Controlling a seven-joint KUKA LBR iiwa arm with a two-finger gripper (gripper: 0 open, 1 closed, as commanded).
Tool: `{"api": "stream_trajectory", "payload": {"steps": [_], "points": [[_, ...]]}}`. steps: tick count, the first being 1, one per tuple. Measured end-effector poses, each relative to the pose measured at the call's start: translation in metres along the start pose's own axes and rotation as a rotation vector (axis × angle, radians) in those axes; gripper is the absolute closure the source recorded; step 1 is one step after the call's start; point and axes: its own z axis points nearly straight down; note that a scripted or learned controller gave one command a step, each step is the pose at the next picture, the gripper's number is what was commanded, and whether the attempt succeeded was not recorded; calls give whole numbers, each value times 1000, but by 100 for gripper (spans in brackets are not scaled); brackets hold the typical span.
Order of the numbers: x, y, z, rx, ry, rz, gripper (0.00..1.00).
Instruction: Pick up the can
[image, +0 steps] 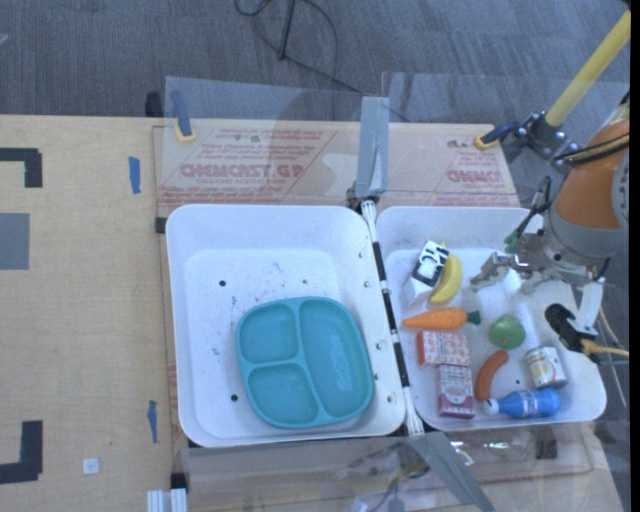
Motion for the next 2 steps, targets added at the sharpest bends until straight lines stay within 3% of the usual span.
{"api": "stream_trajectory", "payload": {"steps": [1,2], "points": [[7,-115,-1,-15,-8,-46,0],[-6,-70,-2,-2,8,43,0]]}}
